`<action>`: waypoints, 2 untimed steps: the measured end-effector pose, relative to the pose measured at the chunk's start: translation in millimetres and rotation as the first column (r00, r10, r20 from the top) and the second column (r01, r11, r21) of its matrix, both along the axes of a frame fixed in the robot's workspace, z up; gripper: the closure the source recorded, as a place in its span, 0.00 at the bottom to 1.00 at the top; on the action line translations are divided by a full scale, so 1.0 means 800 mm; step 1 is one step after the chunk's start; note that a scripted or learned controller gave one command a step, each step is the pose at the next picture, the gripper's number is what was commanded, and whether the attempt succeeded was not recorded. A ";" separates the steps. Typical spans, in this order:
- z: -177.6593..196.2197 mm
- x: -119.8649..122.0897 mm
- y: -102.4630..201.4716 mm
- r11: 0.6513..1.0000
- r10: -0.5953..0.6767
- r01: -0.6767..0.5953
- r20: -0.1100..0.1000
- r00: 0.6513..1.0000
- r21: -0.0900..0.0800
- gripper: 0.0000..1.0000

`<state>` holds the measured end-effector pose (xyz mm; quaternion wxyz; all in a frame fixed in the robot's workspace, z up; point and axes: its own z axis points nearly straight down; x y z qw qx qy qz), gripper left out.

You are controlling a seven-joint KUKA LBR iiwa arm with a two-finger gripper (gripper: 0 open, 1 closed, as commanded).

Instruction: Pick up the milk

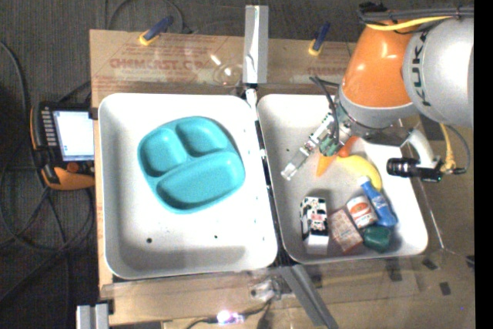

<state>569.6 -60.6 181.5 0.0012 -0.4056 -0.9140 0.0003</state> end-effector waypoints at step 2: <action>0.026 -0.106 0.030 0.998 0.055 -0.055 -0.002 0.998 -0.001 0.00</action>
